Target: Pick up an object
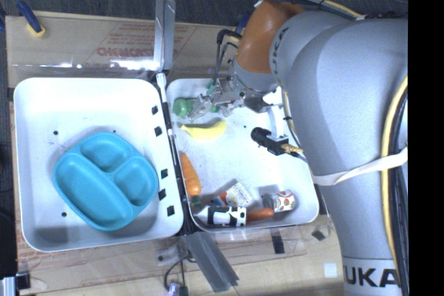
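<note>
End effector [211, 99] low over banana [205, 130], apparently touching green object [182, 107].

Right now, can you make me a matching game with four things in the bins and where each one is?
Things:
1. blue tray
2. banana
3. carrot
4. green ball

Places:
A. along the right bin's left wall
B. in the left bin
C. far left corner of the right bin, beside the tool
D. just in front of the green ball

Pairs: 1-B, 2-D, 3-A, 4-C
</note>
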`<state>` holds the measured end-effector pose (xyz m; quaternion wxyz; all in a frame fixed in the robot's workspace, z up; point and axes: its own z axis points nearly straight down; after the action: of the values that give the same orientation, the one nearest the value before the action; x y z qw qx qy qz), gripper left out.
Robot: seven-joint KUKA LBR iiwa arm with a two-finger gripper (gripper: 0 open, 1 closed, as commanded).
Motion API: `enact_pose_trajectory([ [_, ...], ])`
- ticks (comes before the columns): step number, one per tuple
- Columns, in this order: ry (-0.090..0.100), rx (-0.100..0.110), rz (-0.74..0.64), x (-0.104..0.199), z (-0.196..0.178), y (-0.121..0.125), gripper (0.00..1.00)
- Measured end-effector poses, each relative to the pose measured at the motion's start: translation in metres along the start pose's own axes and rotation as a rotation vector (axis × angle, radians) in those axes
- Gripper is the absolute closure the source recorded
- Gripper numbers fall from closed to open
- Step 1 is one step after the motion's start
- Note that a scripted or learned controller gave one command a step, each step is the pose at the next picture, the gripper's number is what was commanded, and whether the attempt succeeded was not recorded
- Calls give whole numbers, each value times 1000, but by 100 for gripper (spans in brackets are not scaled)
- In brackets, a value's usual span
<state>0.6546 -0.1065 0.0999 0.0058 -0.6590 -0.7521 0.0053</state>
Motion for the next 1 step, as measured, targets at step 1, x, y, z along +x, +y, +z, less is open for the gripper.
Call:
enact_pose_trajectory([
  [1, 0, 2, -7, 1, -10, 0, 100],
])
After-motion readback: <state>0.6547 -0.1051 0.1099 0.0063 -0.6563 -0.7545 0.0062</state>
